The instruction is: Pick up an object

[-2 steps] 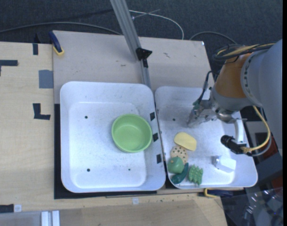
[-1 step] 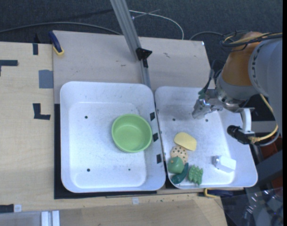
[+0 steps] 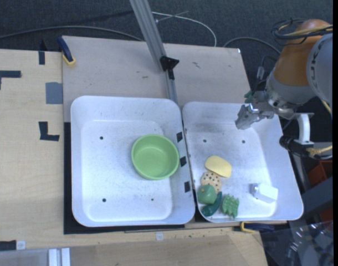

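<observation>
Frankly, you cannot tell from the camera view whether the pincer point(image 3: 247, 117) is wide or narrow: it is small and grey against the pale bin wall, and its tips blur together. It hangs over the upper part of the right bin point(image 3: 280, 165), near that bin's far right corner, with nothing visibly caught in it. The arm point(image 3: 299, 65) behind it is cut off by the picture's right side, so you see just its orange band and grey wrist. You have two shallow white bins, both speckled with dark flecks and rounded at the corners, touching along the middle. The left bin point(image 3: 91, 148) carries one green bowl point(image 3: 154, 157), round, smooth and upright, sitting right of that bin's centre. The right bin carries five things, all in its near half and well apart from the pincer: one smooth yellow lump point(image 3: 218, 165), one tan biscuit-like piece with dark dots point(image 3: 210, 180) just below it, one rounded green piece point(image 3: 207, 194), one darker green leafy piece with a jagged edge point(image 3: 230, 205), and one small white blocky item point(image 3: 264, 192) off by the right wall. The green pieces overlap, so their exact shapes are hard to read. One slanted metal pole point(image 3: 149, 26) crosses the desk point(image 3: 25, 148), which looks like pale wood.
</observation>
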